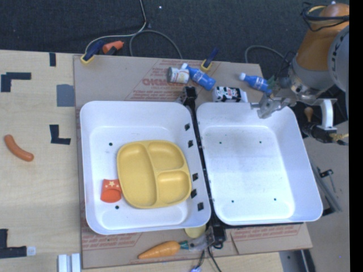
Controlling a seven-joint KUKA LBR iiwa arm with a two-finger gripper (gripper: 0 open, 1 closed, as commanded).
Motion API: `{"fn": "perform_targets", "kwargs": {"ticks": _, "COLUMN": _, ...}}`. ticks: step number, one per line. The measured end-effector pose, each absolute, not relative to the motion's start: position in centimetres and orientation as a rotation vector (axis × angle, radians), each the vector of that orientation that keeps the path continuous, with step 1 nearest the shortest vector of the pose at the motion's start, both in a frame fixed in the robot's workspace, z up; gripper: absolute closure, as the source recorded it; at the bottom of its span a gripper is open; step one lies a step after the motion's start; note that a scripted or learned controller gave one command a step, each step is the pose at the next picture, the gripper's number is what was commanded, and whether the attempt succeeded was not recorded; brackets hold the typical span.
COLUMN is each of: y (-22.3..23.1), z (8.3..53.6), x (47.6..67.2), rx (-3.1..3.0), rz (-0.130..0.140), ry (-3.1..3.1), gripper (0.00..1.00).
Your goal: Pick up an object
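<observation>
Yellow plate (153, 173) and orange cup (111, 190) in left bin (91, 152); end effector (271, 105) grip indiscernible.

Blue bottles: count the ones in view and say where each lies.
2. One blue bottle lies on the cardboard behind the left bin; the other blue bottle lies behind the right bin, near the claw. Others may be hidden.

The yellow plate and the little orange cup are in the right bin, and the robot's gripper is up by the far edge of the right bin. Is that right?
Not quite. In the camera view the yellow plate and the orange cup sit in the left bin, not the right bin. The gripper is by the right bin's far edge.
</observation>
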State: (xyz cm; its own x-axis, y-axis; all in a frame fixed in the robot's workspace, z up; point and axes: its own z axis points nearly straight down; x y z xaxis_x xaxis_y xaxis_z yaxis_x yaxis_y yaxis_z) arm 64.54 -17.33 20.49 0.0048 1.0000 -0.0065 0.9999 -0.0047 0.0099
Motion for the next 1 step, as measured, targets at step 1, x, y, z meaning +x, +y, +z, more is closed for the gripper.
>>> {"fn": "perform_targets", "kwargs": {"ticks": 1, "y": -8.23, "z": 18.31, "x": 66.72, "rx": 2.213, "rz": 0.003, "ry": 2.233, "gripper": 1.0}}
